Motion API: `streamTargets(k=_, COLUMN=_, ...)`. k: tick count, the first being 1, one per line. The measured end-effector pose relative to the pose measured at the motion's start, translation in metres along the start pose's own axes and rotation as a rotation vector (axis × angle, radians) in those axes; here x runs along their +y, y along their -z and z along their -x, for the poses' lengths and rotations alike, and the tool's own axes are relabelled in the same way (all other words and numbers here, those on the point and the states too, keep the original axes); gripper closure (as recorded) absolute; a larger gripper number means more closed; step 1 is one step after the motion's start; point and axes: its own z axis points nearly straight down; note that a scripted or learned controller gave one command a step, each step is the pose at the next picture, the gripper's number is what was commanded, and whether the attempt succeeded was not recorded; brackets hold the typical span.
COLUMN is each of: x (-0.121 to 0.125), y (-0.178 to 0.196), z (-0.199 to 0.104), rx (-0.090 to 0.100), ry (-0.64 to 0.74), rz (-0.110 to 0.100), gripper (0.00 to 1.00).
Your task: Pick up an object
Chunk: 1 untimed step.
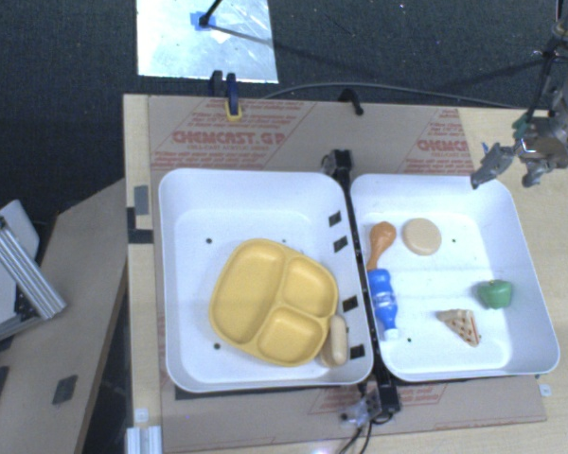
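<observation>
The right bin (525,253) holds an orange drumstick (381,241), a round beige biscuit (421,236), a blue bottle (382,301), a green lump (495,294) and a pizza-slice wedge (461,326). My gripper (508,170) hangs over the bin's far right corner, well apart from all of them. Its fingers are spread open with nothing between them.
The left bin (199,206) holds a yellow compartment tray (275,301) with a tan bread roll (336,340) at its near right corner. A black divider (355,253) with clips runs between the bins. A shiny sheet (204,26) lies on the floor beyond the bench.
</observation>
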Motion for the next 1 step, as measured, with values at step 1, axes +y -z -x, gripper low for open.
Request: streamTargets(k=1, x=-0.0018, y=-0.0446, z=-0.0075, rx=0.001, ry=0.001, rz=-0.003, gripper=0.00)
